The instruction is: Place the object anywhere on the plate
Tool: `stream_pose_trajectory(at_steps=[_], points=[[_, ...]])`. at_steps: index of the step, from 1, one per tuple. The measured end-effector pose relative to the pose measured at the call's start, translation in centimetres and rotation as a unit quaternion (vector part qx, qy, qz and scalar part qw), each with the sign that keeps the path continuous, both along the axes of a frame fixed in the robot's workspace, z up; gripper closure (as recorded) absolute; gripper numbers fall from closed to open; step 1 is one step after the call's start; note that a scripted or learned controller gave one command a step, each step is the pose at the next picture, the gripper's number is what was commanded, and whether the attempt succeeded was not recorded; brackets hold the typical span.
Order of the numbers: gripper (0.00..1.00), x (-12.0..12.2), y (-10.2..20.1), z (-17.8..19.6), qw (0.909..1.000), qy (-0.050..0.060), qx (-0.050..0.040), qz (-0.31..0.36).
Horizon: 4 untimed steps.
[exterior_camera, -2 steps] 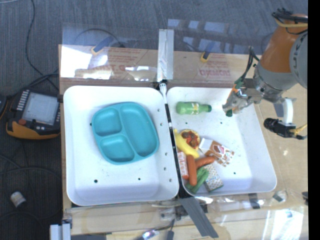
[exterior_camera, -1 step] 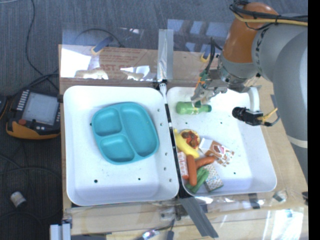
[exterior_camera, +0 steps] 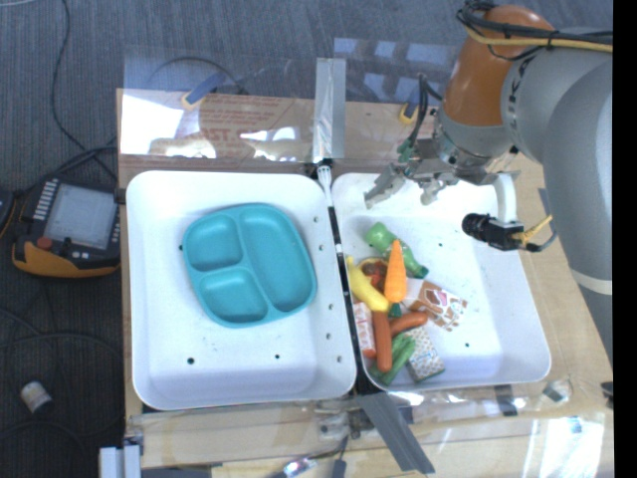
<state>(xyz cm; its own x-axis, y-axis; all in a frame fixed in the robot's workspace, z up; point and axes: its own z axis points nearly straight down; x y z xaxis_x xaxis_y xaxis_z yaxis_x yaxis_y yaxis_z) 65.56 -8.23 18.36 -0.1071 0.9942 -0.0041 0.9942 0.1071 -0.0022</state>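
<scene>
Hovering open, claw (exterior_camera: 406,191) above toy pile (exterior_camera: 396,302); plate (exterior_camera: 249,263) unobstructed.

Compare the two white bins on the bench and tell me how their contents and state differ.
The left bin holds one teal divided plate; the right bin holds a jumble of toy food. The gripper hangs over the right bin's far end, with fingers apart; the left bin has no arm above it. Both are shallow, white and side by side.
</scene>
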Motion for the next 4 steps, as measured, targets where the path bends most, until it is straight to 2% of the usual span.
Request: stream_pose_trajectory(at_steps=[1, 2, 3, 4], points=[[0.0, -6.3, 1.1, 0.0, 0.9866, 0.0, 0.0025, 0.163], [1.0, -6.2, 1.3, 0.8, 0.9863, 0.0, 0.0047, 0.165], [1.0, -8.7, 7.0, -0.1, 0.974, 0.0, 0.0028, 0.227], [1.0, -12.9, 7.0, 0.0, 0.9713, 0.001, 0.0024, 0.238]])
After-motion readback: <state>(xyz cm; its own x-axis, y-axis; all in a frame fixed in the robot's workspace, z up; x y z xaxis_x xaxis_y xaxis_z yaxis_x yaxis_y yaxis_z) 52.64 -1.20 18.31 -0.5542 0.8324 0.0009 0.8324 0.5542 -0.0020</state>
